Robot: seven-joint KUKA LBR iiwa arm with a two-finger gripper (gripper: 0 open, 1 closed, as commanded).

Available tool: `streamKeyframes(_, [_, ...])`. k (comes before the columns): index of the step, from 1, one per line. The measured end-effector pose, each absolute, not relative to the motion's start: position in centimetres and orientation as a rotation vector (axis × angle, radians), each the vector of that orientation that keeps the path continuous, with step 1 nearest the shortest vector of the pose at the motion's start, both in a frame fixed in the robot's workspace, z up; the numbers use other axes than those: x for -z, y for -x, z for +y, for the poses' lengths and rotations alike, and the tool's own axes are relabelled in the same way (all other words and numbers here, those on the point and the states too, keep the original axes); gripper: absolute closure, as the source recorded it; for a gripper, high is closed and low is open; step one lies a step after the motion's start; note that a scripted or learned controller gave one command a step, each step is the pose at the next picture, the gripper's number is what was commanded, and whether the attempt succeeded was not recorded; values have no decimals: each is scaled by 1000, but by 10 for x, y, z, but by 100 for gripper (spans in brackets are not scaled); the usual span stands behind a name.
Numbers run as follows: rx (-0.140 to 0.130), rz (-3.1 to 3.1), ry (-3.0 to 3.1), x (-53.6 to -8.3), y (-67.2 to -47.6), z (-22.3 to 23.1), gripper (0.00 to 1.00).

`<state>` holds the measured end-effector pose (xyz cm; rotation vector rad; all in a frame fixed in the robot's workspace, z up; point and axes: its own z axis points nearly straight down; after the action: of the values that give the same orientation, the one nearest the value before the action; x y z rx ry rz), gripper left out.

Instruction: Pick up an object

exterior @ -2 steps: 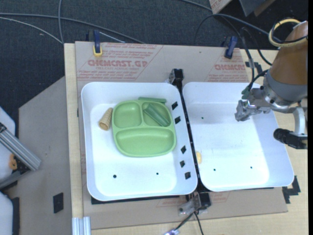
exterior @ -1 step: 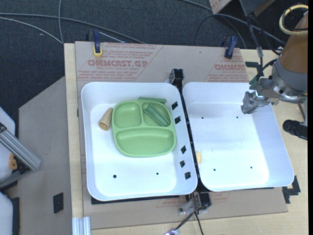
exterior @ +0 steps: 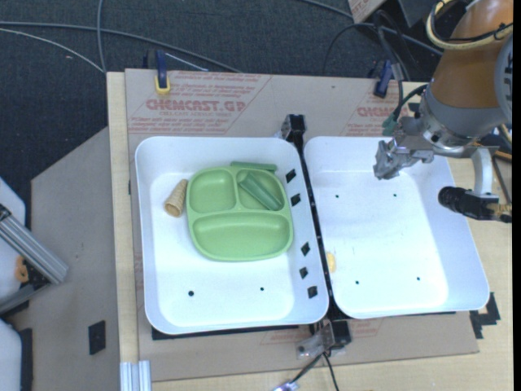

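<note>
In the left bin (exterior: pixel 163 283) lies a green divided plate (exterior: pixel 236 236). A dark green pod-shaped piece (exterior: pixel 262 191) rests in its upper right compartment, and a flat green strip (exterior: pixel 254 167) lies just behind the plate. A tan cone (exterior: pixel 176 198) lies beside the plate's left edge. A small yellow bit (exterior: pixel 330 261) sits at the left wall of the right bin (exterior: pixel 399 251). My gripper (exterior: pixel 387 163) hangs over the right bin's far part, with nothing visibly held.
A black divider with clips (exterior: pixel 303 218) runs between the two bins. Blue clamps (exterior: pixel 163 76) hold the cardboard base at the back. Cables trail over the dark floor behind the bench.
</note>
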<state>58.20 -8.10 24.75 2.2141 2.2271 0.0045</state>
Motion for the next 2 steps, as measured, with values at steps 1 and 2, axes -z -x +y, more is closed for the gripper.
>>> streamKeyframes(1, [-4, 2228, -2215, -254, -593, -29, 100])
streamKeyframes(2, [1, 2231, -2218, -239, -594, 23, 100])
